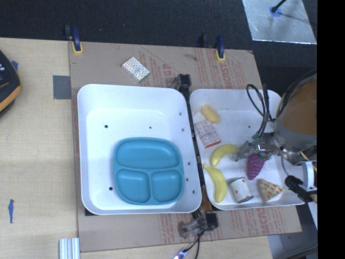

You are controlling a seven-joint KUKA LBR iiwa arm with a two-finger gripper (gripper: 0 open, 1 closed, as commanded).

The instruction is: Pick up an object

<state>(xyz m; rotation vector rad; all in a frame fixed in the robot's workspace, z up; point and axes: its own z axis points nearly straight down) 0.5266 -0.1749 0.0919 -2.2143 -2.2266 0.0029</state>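
The right bin (237, 99) holds several small items. Among them are a purple bunch of grapes (254, 166), two yellow bananas (222, 154) (217, 183), a small can (241, 190), a tan wedge (269, 189), a yellow lump (210, 114) and a red-and-white packet (207, 134). My gripper (253, 149) reaches in from the right and hangs low over the bin. It sits just above the top of the grapes and beside the right end of the upper banana. Nothing is visibly held.
The left bin (135, 99) holds a blue divided plate (147, 170). A patterned packet (135, 68) lies on the cardboard behind the bins. Black cables (260, 106) loop over the right bin's back corner. The arm's body (299, 112) covers the bin's right edge.
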